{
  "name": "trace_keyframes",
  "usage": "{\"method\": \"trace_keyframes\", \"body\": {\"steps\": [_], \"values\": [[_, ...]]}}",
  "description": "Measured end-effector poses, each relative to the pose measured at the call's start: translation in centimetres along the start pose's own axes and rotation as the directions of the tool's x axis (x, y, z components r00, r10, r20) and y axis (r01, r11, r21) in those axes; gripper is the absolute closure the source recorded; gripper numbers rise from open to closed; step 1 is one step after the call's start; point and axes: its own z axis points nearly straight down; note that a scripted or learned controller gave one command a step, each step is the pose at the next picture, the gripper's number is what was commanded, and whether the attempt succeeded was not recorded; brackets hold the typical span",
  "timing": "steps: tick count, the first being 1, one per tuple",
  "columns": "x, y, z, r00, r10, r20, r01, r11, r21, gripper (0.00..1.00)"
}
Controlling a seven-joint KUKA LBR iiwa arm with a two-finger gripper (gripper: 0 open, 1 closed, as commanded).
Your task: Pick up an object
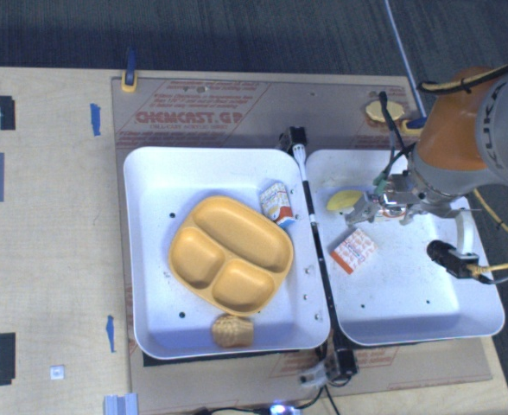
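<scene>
End effector point(377, 207) above flat patterned packet point(354, 251), beside rounded yellow piece point(344, 201).

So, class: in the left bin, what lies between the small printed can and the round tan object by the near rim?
In the camera view, the yellow three-compartment tray lies between the can and the tan object.

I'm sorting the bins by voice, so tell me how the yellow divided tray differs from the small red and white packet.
The yellow divided tray lies in the left bin; the red and white packet lies in the right bin. The tray is far larger. The tray is plain yellow with three compartments; the packet is flat and printed. Both sit at a slant.
</scene>
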Motion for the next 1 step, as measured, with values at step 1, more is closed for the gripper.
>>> {"method": "trace_keyframes", "body": {"steps": [1], "values": [[0.89,4.65,3.99,1.0,0.0,0.001,0.0,1.0,-0.005,0.0]]}}
